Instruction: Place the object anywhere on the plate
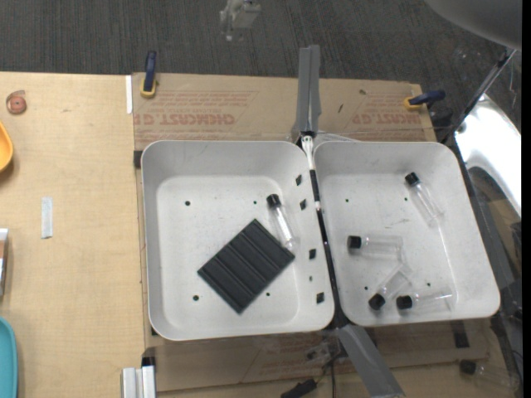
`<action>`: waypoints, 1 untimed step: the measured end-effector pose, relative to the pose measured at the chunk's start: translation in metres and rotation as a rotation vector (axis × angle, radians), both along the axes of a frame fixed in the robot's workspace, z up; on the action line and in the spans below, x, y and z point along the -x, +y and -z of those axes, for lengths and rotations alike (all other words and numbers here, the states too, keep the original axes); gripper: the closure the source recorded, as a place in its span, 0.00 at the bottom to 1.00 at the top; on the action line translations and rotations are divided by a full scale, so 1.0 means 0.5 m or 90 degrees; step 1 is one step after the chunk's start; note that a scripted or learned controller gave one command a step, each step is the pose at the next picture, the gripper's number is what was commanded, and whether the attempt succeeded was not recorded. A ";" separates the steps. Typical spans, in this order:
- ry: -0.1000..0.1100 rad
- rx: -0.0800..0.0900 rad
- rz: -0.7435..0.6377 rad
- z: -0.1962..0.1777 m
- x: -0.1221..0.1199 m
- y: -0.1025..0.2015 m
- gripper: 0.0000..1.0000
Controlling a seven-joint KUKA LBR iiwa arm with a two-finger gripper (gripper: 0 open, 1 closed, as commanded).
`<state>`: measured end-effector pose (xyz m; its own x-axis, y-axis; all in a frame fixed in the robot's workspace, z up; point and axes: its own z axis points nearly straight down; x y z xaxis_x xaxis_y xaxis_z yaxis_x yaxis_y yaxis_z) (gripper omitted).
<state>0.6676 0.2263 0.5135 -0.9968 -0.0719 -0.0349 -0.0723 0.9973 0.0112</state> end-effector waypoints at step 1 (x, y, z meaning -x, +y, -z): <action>-0.002 -0.001 0.000 -0.017 -0.003 0.000 1.00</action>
